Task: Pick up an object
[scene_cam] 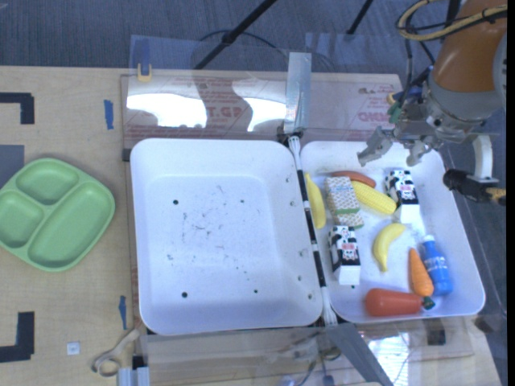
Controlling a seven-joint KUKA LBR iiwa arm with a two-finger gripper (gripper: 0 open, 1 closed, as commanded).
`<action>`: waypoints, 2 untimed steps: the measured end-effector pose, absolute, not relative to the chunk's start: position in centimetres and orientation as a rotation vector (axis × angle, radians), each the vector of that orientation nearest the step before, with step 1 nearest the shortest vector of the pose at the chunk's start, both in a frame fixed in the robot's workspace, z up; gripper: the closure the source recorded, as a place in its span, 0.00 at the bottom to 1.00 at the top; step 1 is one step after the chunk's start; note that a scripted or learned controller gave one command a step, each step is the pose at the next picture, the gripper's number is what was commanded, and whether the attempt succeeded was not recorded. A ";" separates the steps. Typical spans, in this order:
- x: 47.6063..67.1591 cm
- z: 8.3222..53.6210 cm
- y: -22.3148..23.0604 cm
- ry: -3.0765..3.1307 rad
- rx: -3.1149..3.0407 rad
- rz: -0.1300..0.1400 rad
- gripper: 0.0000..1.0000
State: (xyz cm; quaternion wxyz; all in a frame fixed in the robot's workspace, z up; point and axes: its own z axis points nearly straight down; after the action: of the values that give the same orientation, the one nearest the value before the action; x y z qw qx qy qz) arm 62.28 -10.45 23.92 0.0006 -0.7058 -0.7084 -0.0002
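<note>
Gripper (396, 153) open, holding nothing, above right bin (467, 248) back edge, near cow-print carton (402, 190) and corn cob (375, 199).

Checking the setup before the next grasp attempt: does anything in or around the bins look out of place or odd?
Nothing looks spilled or damaged. The toys are all crowded into the right bin: bananas, carrot, blue bottle, two cow-print cartons. The left bin shows only faint scuff marks. A green divided plate sits off on the bench.

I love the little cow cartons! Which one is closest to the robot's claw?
The cow carton near the right bin's far edge, just below the gripper. The other cow carton lies farther toward the bin's front, beside the bananas.
</note>
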 end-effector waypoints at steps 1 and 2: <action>59.4 12.5 -14.3 -2.341 -2.100 -0.004 0.00; 59.8 10.7 -14.9 -2.355 -2.087 -0.008 0.00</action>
State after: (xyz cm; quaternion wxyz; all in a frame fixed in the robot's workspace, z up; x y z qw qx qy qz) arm 59.79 -14.89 10.71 -0.0026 -0.6632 -0.7484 -0.0025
